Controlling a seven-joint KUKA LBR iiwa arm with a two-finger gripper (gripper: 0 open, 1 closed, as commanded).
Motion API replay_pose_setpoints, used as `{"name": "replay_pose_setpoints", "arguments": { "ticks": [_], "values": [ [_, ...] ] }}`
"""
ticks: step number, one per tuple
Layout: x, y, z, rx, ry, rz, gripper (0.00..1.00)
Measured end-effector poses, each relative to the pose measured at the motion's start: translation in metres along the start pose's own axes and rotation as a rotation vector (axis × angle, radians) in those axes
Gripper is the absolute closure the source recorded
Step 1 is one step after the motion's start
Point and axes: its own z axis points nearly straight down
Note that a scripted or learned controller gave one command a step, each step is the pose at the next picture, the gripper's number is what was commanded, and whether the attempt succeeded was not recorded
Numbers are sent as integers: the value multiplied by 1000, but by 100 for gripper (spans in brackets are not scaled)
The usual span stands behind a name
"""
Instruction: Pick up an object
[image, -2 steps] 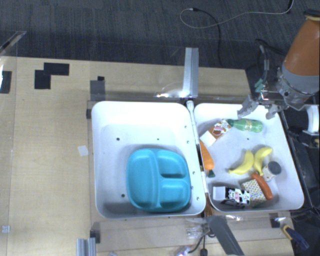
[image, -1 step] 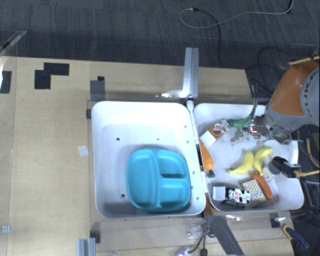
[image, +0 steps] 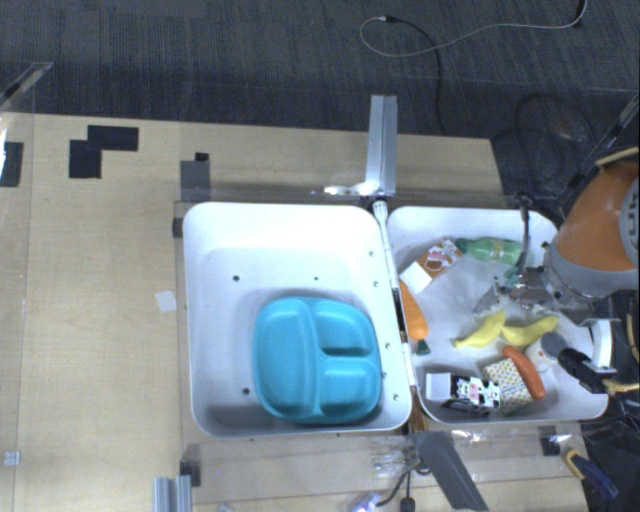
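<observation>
On the worktop (image: 100, 330), the right bin (image: 470, 225) holds the clutter; the arm (image: 600, 235) leans in over its far-right side. Nothing looks lifted yet, so the pick remains to do. The banana (image: 500, 330) lies in that bin's middle, just beside the gripper (image: 522, 290), whose spread I cannot tell.

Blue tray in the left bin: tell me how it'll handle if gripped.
The blue tray looks like stiff moulded plastic, so it probably won't flop. It is wide and shallow, so a rim grip may let it tilt. Its smooth surface may be slippery.
</observation>
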Motion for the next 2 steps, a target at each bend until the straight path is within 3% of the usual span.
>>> {"name": "replay_pose_setpoints", "arguments": {
  "ticks": [1,2],
  "values": [
    [2,3,-12,-8,2,-3,100],
    [71,-21,-114,3,1,-86,100]
  ]
}}
